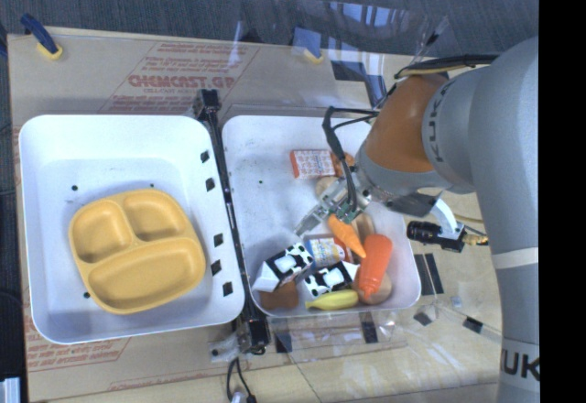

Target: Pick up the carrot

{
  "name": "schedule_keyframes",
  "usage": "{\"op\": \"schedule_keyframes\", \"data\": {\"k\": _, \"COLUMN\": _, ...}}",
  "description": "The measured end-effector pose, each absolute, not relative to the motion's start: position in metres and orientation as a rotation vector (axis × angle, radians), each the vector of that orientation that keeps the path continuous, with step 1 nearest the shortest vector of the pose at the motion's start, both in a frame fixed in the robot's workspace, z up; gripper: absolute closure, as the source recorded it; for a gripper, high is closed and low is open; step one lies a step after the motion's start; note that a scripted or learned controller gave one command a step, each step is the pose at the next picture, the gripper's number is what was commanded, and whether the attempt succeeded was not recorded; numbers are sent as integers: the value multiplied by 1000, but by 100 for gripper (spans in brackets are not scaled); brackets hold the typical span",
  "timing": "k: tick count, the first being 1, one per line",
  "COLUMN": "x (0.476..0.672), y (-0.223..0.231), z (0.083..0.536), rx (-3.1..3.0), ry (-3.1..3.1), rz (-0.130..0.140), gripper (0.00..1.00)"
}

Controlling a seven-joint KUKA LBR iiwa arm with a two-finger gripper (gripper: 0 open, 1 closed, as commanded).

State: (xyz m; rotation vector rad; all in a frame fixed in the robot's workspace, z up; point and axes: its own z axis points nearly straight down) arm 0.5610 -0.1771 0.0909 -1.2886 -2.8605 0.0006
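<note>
Here, from above, the grey arm (485, 126) reaches in from the right over the right bin (265, 154), its orange band (403, 131) bent down above the wrist so that the gripper (322, 213) points down and leftward into the bin's lower middle. The fingers (311, 220) show as thin, pale metal parts just left of the wrist, but how far apart they stand cannot be told, and nothing can be seen held between them. Just to the right of and below the fingers lies the carrot (347, 238), a small orange piece slanting down to the right; whether the fingers touch it cannot be told. Beside it, further right and lower, a larger orange-red vegetable (374, 267) stands along the bin's right wall. Directly below the fingers lie two black-and-white patterned pieces (311, 269), a yellow banana (333, 299) at the bin's lower edge, and a brown item (280, 297) to the lower left. Above the fingers, near the wrist, sits a small red-and-white packet (312, 162). Well away to the left of the fingers, in the left bin (46, 154), rests a yellow divided plate (137, 250). Both bins sit on the cardboard-covered surface (137, 71).
</note>
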Motion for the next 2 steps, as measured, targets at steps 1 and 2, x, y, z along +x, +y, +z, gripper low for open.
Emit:
{"op": "schedule_keyframes", "data": {"k": 1, "x": 562, "y": -175, "z": 101, "rx": -1274, "ry": -2867, "rz": 2, "gripper": 100}}
{"op": "schedule_keyframes", "data": {"k": 2, "x": 540, "y": -164, "z": 150, "rx": -1624, "ry": -2692, "rz": 1, "gripper": 100}}
